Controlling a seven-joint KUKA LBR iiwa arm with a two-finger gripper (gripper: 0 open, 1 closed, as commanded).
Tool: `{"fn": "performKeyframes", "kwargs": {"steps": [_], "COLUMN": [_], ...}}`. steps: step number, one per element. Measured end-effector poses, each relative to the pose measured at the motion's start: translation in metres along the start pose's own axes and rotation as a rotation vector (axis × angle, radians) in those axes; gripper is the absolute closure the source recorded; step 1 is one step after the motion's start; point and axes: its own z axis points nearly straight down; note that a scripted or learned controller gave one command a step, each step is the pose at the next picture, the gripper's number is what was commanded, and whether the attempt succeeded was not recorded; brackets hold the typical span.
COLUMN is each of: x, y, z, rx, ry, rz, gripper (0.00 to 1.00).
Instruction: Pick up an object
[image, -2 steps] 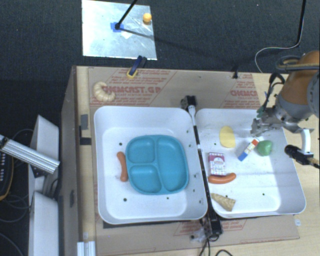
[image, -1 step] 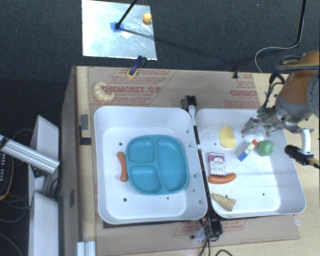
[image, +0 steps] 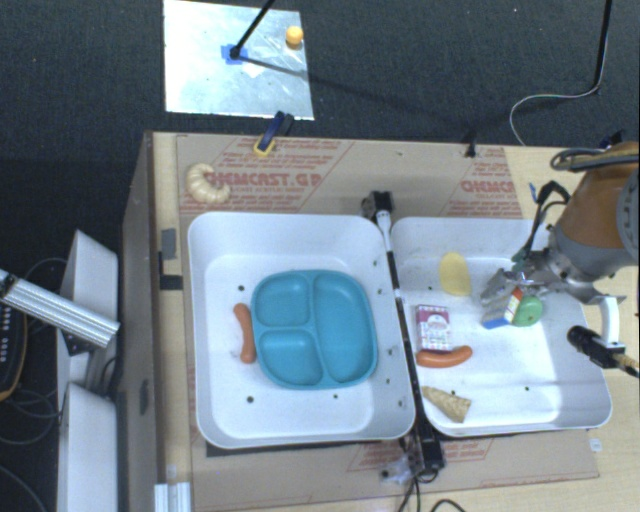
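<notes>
camera view has the gripper (image: 512, 290) low in the right bin (image: 580, 400), right over a green and blue toy (image: 518, 310). can't tell the jaw state. toy looks light, hard, slick plastic imo, so grab across its narrow middle.

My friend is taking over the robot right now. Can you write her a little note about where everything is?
Gripper: low in the right bin, over a green, red and blue cluster. I can't tell if it grips anything.
Right bin also holds a yellow piece, a small box, a sausage and a cone.
Left bin: a blue tray with another sausage beside it.
Done: arm is at the things. Left: nothing looks lifted yet, so the pick still needs doing.
</notes>
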Motion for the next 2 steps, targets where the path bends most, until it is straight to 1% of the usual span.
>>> {"fn": "performKeyframes", "kwargs": {"steps": [1, 2], "x": [0.0, 0.069], "y": [0.001, 0.022], "z": [-0.011, 0.0], "rx": [-0.004, -0.002], "ry": [-0.001, 0.001], "rz": [-0.001, -0.003], "gripper": [1.0, 1.0]}}
